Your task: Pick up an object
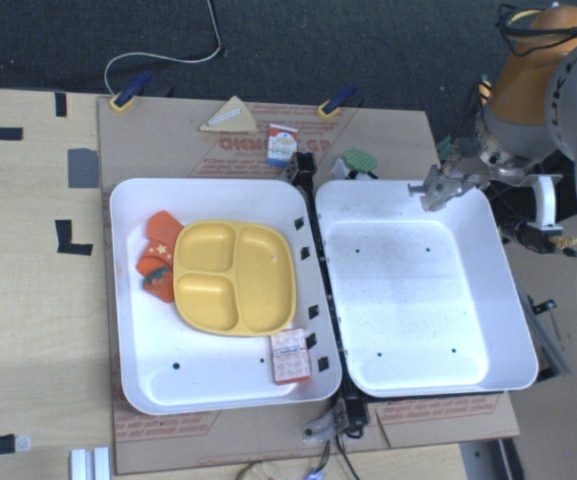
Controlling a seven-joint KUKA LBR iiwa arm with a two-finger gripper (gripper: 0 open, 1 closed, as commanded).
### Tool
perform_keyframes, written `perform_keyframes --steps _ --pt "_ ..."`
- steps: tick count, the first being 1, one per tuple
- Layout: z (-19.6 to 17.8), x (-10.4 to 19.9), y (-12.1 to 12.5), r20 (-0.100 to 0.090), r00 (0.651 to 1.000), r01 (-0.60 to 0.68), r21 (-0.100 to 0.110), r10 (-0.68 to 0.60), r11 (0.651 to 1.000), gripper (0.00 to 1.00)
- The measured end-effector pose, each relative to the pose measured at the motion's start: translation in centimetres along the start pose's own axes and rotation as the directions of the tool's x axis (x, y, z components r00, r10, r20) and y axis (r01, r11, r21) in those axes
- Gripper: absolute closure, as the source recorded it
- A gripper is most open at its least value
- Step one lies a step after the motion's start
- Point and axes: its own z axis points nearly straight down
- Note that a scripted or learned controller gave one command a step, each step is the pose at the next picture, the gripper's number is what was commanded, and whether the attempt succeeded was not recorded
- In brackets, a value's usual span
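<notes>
Reaching in from the right, the grey arm with its orange band bends down so that the gripper hangs over the upper right rim of the right bin. Whether the pincer is released or clenched I cannot tell.

The 2 bins are shallow, smooth white plastic trays with rounded corners, touching along a dark middle seam. The right bin carries a few small dark specks on its floor. In the left bin lies a yellow divided plate with 3 compartments, matte and rounded. An orange toy, soft-looking with a green patch, is tucked against the plate's left edge. A small red and white box lies flat just below the plate, near the bin's lower right corner.

Both bins rest on a brown cardboard sheet. Behind them on the cardboard sit a pale wedge-shaped item, another small red and white carton and a green object. 2 blue and yellow clamps grip the cardboard's far edge, and a white cable loops over the dark floor.
</notes>
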Motion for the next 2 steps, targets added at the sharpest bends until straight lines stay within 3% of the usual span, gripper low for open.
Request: perform_keyframes --steps 1,2 --pt "2.2 8.2 1.3 -0.005 1.000 0.004 0.004 -0.004 1.000 1.00" --pt "2.4 18.7 -5.2 -0.004 1.000 0.004 0.004 -0.004 1.000 1.00"
